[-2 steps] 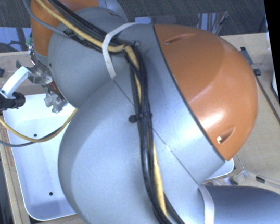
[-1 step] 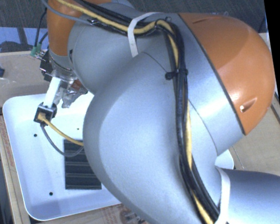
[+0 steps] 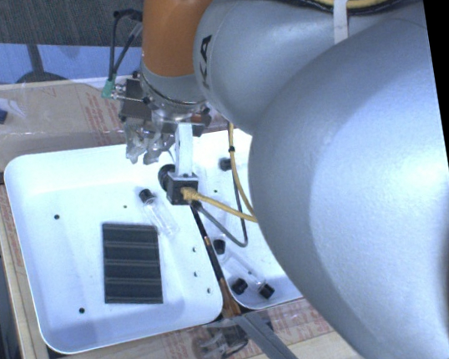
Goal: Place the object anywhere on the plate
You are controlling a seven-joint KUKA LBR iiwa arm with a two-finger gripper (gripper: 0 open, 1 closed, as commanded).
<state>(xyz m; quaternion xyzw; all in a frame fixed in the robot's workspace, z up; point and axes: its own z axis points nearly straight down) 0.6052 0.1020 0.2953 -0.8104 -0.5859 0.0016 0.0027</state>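
- Gripper point(image 3: 150, 148) above far edge of left bin point(image 3: 30, 176), near its right corner; finger state: cannot tell.
- Dark ribbed plate point(image 3: 131, 263) flat on left bin floor, toward near edge; nothing on it.
- Small clear tube with dark cap point(image 3: 157, 211), likely the object, on bin floor between gripper and plate, just off plate's far right corner.
- Step judged: pre-grasp; pick not yet made.
- Next: descend over tube, align with its long axis; close; lift; carry to plate.

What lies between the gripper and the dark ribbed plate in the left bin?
A small clear vial with a black cap lies there on the white bin floor, just off the plate's upper right corner, below the gripper. Camera view shows it.
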